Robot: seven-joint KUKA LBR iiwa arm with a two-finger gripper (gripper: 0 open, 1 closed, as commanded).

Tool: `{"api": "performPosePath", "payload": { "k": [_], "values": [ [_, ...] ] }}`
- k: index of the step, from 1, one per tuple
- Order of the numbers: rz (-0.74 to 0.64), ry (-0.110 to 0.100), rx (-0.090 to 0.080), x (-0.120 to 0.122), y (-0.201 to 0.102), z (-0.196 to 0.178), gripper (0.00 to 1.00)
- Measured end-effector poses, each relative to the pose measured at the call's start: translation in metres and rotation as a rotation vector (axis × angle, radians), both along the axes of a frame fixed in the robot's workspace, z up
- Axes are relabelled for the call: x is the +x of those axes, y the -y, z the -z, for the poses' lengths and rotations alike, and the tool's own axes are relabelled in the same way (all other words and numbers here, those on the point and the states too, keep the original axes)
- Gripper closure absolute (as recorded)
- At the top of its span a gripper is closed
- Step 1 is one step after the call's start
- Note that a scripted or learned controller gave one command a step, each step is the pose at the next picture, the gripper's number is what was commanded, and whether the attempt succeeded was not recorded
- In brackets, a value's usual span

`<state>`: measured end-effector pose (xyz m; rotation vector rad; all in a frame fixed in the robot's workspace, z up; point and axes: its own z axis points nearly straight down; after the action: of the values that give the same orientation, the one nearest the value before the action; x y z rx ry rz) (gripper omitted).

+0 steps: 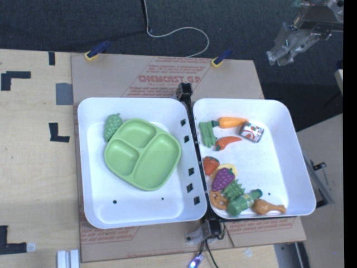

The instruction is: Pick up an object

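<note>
Lying along the right bin's [290, 149] left edge and front corner, the toy foods [226, 177] and a small can [251, 132] sit apart from the gripper [281, 52], which hangs well beyond the bin's far right corner, while a green divided plate [143, 154] fills the left bin [95, 194].

- Gripper [279, 57] hangs at the far right, pointing down and leftward.
- Wrist above it slants up toward the right edge.
</note>
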<state>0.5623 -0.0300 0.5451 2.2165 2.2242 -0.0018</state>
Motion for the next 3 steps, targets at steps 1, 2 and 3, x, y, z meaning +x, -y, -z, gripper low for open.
{"api": "performPosePath", "payload": {
  "k": [1,2,3],
  "values": [
    [0.008,-0.001,0.001,-0.061,0.052,0.010,1.00],
    [0.010,0.000,-0.001,-0.080,0.141,0.010,1.00],
    [0.008,-0.004,0.001,-0.079,0.197,0.050,1.00]
  ]
}}
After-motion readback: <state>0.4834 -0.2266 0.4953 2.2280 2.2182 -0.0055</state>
